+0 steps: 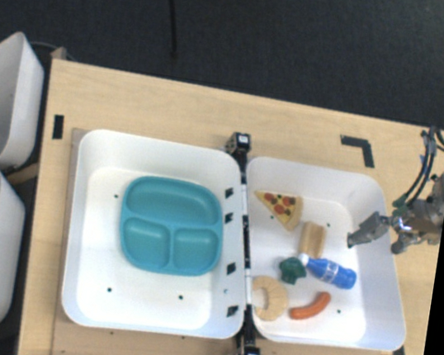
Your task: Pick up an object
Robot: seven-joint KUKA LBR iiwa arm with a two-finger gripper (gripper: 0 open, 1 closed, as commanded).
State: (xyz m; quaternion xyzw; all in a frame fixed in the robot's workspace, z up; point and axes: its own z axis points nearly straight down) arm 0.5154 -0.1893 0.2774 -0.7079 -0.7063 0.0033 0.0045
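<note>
A grey metal gripper (380, 233) with a dark, blunt finger (366, 230) is seen at the right edge, its body made up of pale metallic blocks, with thin dark cables looped above it.

One fixed camera hangs high over the table (174, 111), looking down at a slight slant. It takes in both white bins (73, 274) whole, with dark floor (272, 22) beyond the far edge.

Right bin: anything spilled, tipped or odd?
Nothing stands out. Pizza slice, wooden block, blue bottle, green toy, sausage and round bread piece all lie inside the right bin. The teal tray sits flat in the left bin.
</note>
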